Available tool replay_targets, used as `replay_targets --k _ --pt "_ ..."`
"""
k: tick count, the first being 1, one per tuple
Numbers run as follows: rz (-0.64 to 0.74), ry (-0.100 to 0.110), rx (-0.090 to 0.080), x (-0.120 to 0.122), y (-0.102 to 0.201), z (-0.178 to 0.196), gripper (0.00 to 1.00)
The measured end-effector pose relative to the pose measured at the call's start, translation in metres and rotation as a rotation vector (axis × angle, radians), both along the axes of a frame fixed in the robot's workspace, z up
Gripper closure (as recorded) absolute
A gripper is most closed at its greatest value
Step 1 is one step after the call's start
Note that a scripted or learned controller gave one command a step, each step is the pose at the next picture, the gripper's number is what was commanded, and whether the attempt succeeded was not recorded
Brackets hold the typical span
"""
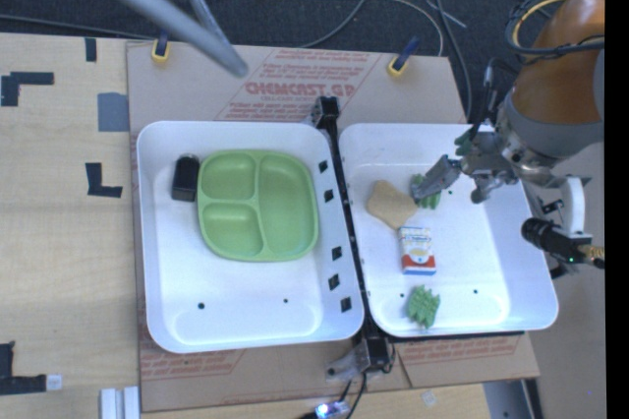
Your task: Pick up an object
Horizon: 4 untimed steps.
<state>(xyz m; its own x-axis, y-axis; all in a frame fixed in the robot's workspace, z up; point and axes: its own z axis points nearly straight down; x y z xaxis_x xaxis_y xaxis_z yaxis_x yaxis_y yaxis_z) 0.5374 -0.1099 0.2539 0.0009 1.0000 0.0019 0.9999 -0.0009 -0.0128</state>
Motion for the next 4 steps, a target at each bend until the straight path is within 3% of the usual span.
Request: replay_targets --k 1,3,4 --pt "0.003 -0.011 -0.002 0.002 0.0 0.006 0.0" --pt "0.0 -0.005 -0.001 -0.017 -0.009 -0.105 0.0" --pt "0.002 -0.006 -0.002 -0.012 -0.012 -0.152 0.0"
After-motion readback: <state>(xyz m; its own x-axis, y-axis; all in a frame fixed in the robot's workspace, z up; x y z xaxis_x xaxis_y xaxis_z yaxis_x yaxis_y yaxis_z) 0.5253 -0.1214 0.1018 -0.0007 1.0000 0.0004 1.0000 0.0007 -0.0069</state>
